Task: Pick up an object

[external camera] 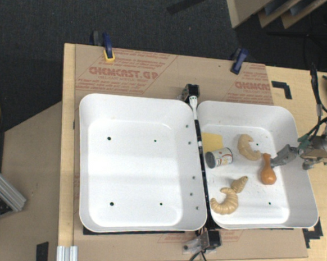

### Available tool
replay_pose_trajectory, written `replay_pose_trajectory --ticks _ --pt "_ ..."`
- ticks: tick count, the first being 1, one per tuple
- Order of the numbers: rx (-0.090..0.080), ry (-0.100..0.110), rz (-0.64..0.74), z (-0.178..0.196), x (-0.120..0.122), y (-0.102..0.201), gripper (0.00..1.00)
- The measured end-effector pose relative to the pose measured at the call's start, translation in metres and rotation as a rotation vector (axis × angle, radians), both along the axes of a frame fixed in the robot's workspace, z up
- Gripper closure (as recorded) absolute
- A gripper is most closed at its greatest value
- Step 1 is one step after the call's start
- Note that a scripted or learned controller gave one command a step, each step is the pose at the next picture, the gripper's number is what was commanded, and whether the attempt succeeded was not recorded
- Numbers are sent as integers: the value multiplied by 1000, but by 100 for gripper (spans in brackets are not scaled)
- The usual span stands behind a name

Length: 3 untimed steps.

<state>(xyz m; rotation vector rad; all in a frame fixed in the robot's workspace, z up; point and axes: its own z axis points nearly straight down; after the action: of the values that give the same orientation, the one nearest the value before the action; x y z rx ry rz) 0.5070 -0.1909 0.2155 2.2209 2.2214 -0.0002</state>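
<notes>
Over on the right bin's (291, 123) far side, the gripper (288, 154) reaches in low, just beside the orange pear-shaped toy (268, 171). I cannot tell how the gripper is set — it is too small and blurry. The toy lies apart from it, near the bin's middle right. It looks light, hard and smooth — maybe slippery. Its thin neck seems the best place to hold.

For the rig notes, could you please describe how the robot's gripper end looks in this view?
At the right edge, the gripper is a small grey metal assembly, blocky, tapering leftward to a dark grey tip over the right bin. Thin dark cables loop above and beside it.
</notes>
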Motion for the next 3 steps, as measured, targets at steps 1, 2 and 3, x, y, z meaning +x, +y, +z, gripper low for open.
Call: replay_pose_trajectory --ticks 1,2,3 --pt "5 5 6 -137 -16 94 0" --pt "-1 -3 -1 -120 -14 88 100" --pt "0 -17 9 -24 70 139 100"
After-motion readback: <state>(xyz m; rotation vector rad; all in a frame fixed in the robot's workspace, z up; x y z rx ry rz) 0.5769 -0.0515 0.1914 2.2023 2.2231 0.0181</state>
